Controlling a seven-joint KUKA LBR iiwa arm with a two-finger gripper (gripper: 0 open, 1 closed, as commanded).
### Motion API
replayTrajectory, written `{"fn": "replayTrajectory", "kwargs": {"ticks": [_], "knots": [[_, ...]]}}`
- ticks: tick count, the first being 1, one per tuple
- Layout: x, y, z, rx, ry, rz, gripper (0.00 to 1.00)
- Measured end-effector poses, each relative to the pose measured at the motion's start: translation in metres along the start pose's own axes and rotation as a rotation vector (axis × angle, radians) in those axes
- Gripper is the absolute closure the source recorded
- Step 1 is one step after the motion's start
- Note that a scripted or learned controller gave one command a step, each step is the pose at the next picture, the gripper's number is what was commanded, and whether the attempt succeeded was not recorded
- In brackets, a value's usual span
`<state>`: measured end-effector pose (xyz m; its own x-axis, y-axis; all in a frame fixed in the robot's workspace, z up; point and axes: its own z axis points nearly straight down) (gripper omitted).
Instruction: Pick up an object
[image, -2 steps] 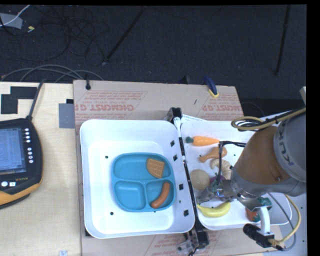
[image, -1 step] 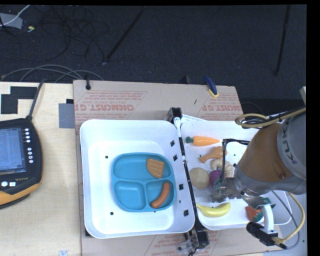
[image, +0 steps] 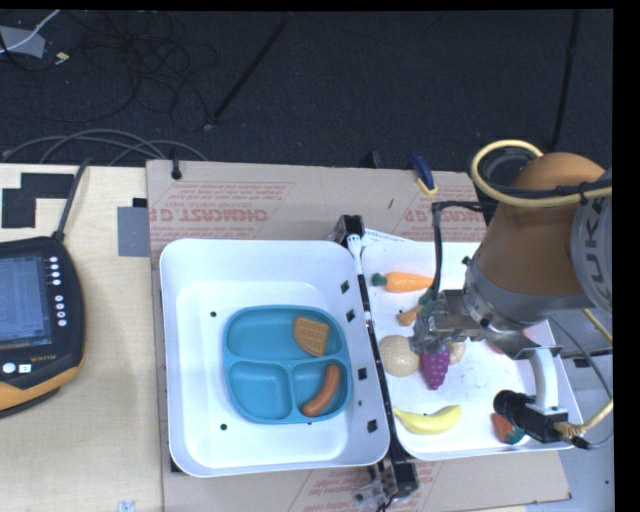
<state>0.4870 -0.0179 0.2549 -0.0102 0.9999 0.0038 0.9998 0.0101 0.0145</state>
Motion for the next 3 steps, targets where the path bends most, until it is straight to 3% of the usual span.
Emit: {"fn": "replayTrajectory", "kwargs": {"ticks": [1,2,3], "knots": [[0.003,-0.008,-0.15,-0.001,-0.003,0.007,1.0],[-0.001,-0.009,-0.164,0.015,-0.004,0.006,1.0],[0.059,-0.008,-0.168,0.017,-0.003,0.004,1.0]]}}
